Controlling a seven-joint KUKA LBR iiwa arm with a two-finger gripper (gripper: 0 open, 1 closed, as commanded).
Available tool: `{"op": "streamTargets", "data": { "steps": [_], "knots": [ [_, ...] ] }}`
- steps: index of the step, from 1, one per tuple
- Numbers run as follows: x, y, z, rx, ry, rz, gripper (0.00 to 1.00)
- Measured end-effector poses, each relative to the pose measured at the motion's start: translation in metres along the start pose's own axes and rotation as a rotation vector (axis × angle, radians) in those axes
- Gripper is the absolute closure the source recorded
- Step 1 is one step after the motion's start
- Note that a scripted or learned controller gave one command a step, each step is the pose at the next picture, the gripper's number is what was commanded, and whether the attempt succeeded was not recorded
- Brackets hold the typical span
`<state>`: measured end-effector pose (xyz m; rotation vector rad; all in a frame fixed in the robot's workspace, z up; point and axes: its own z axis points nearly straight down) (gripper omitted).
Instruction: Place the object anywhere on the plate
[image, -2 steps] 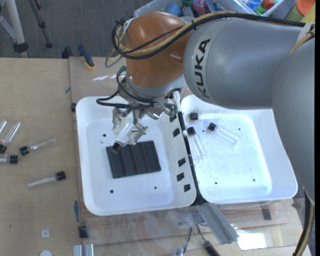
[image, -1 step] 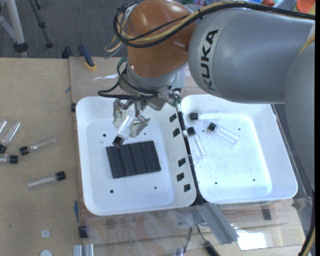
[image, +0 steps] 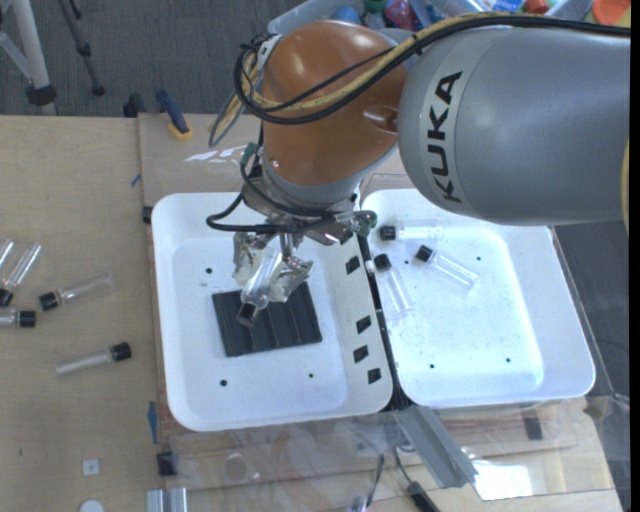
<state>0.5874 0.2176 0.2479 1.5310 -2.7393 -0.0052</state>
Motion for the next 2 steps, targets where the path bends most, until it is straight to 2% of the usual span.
{"op": "streamTargets", "data": {
  "steps": [1, 2],
  "knots": [
    [-0.023, -0.038, 0.016, 0.004, -0.008, 0.032, 1.0],
    [-0.041, -0.07, 0.047, 0.004, -0.008, 0.147, 1.0]
  ]
}}
